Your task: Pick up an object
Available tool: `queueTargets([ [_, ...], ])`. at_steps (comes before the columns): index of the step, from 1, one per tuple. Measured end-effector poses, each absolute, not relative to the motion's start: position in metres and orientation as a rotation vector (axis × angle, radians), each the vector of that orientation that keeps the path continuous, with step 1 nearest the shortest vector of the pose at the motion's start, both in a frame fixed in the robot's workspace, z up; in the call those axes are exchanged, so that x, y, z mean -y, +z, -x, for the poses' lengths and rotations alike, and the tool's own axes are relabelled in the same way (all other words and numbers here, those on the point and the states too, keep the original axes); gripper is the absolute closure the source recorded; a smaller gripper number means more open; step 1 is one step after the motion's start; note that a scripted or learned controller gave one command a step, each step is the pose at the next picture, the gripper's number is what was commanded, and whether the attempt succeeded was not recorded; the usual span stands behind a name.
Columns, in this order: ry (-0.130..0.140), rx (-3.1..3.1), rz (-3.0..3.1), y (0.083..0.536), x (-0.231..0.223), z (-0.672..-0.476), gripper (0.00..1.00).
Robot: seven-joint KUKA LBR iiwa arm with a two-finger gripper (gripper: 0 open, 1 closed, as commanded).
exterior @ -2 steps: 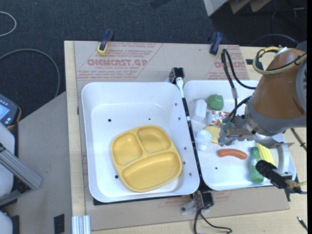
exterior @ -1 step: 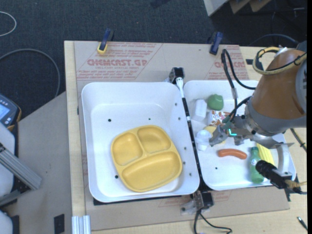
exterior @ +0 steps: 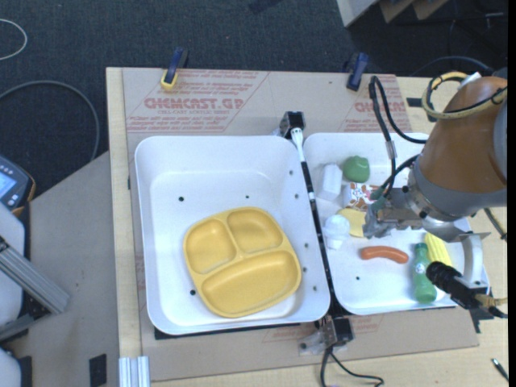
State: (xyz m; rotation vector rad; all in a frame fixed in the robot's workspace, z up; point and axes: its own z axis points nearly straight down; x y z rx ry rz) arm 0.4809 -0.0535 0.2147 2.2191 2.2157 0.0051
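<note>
- Grey two-finger gripper [exterior: 379,222] sits low in the right shallow white bin [exterior: 379,297], among toy foods.
- Finger state: cannot tell.
- Nearest: orange plastic sausage [exterior: 384,254], lying loose; nothing visibly lifted yet.

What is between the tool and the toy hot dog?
Nothing visible. The tool hangs in the right bin just above-left of the hot dog, with bare white floor between them. A corn cob lies to the side.
</note>
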Motion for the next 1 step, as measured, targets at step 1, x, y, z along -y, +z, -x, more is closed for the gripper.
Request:
queueTargets([
  [1,-0.011,-2.214,-2.237,0.0937,0.146,-0.476,1.0],
])
